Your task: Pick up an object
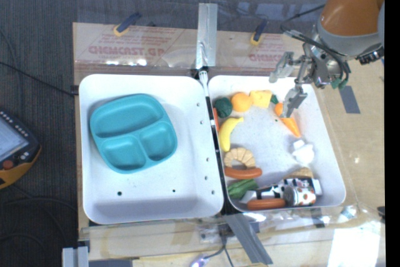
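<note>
My gripper (287, 85) hangs over the back right part of the right bin (330, 153). It is open, and I see nothing between its fingers. One finger (293, 101) points down close to an orange carrot (289, 124). Left of the gripper lie a yellow piece (261, 97) and an orange fruit (239, 102). Further left lie a dark green item (223, 106) and a banana (229, 132). Toward the front lie a ridged bread roll (241, 157), a hot dog (242, 172), a green vegetable (240, 187), a red sausage (265, 202) and a black-and-white cow toy (299, 191).
A teal divided plate (132, 131) lies in the left bin (156, 203). A white crumpled item (303, 151) sits near the right bin's right wall. The grey and orange arm (353, 3) comes in from the upper right. A metal bar (207, 28) stands behind the bins.
</note>
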Controlling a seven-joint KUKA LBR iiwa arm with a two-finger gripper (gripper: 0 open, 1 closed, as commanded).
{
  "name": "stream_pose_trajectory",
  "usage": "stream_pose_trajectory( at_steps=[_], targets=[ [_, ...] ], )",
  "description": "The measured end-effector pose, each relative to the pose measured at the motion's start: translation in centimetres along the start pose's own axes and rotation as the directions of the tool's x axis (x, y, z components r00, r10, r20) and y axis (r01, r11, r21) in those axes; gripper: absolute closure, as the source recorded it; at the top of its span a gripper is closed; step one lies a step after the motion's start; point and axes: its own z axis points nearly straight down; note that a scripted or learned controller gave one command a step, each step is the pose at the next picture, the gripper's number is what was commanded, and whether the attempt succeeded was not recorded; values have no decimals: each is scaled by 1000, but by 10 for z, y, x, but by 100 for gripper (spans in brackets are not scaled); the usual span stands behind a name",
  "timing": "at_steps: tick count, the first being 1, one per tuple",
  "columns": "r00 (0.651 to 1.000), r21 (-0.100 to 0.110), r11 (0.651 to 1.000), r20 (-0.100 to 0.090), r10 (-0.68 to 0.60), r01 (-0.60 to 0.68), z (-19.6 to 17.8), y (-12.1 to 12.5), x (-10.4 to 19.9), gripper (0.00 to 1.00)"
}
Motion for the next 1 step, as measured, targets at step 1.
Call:
stream_pose_trajectory(
  at_steps=[1],
  targets=[
    [998, 0, 998, -3, 60, -60, 136, -45, 40, 0]
  ],
)
